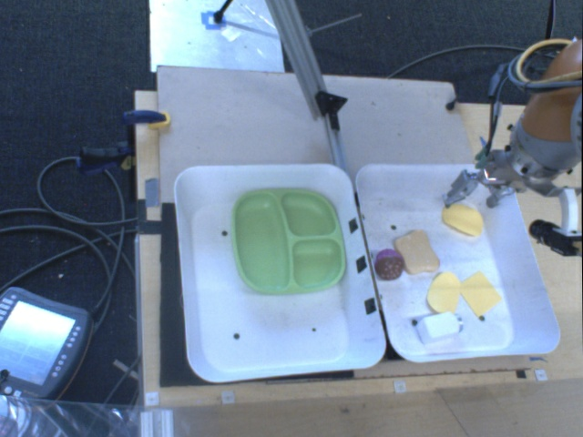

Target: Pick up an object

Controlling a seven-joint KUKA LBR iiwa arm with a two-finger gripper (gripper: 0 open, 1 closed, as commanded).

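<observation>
The right bin (519,335) holds several small items. A yellow wedge (463,219) lies near its far right side. A tan toast-shaped piece (417,250) and a dark red ball (389,264) sit in the middle. Nearer the front are a yellow disc (444,291), a yellow square (479,292) and a white block (439,326). My gripper (475,190) hangs just above and behind the yellow wedge, open, its fingers spread with nothing between them.
A green divided plate (290,240) lies in the left bin (200,335). A slanted metal pole (301,53) comes down to the bins' far edge. Cables and a teach pendant (36,335) lie off the bench's left side.
</observation>
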